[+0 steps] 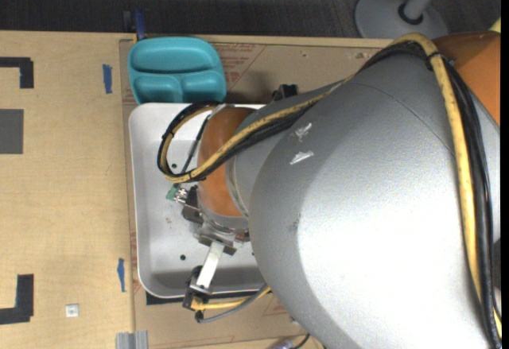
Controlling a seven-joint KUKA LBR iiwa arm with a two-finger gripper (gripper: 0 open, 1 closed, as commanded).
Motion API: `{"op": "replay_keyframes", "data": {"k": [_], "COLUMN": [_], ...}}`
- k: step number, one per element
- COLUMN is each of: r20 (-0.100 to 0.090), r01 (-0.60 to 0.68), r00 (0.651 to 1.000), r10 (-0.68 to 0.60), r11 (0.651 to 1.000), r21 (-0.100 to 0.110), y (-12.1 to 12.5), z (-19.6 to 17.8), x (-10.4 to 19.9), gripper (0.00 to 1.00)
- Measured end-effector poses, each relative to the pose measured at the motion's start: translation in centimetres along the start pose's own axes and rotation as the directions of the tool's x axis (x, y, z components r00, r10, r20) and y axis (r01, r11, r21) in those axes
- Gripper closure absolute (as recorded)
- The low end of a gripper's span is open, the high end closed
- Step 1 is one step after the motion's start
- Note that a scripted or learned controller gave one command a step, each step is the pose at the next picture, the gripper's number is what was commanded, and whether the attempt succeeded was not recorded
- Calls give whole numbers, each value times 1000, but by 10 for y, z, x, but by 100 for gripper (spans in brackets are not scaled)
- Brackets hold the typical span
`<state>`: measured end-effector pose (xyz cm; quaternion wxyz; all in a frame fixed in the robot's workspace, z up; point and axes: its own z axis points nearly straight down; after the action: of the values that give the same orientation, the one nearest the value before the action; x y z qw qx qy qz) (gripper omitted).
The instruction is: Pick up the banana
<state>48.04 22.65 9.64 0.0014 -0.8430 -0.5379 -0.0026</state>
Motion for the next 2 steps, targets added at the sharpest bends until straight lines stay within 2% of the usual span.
{"op": "replay_keyframes", "data": {"k": [1, 2], "r20": [0, 6], "r01": [1, 184], "r00": [1000, 983], "r10": [-1, -184], "r11": [1000, 983], "r21": [1, 2], "y": [0, 13], "z": [-10, -84], "x": [0, -29], "gripper": [100, 100]}}
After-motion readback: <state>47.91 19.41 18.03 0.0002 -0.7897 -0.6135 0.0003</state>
